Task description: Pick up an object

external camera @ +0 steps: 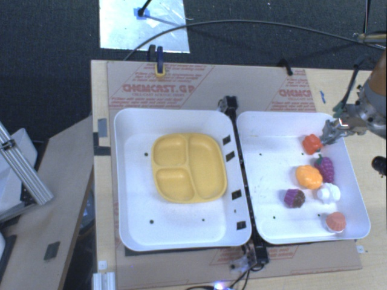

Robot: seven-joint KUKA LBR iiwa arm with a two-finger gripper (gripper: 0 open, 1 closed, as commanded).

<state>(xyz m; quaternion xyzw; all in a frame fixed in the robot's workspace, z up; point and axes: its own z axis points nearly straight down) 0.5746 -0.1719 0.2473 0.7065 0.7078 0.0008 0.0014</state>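
The right bin (266,162) holds several small toy foods: a red-orange piece (311,144), an orange fruit (308,177), purple grapes (326,169), a dark purple piece (294,198), a white piece (328,193) and a pinkish piece (335,222). My gripper (331,130) reaches in from the right edge and its tip sits just right of and above the red-orange piece, close to touching it. Nothing is visibly lifted.
The left bin (136,162) holds a yellow divided tray (187,167). Black clips run along the seam between the bins (234,162). A metal rail (24,168) lies at the far left, and cables cross above the bench.
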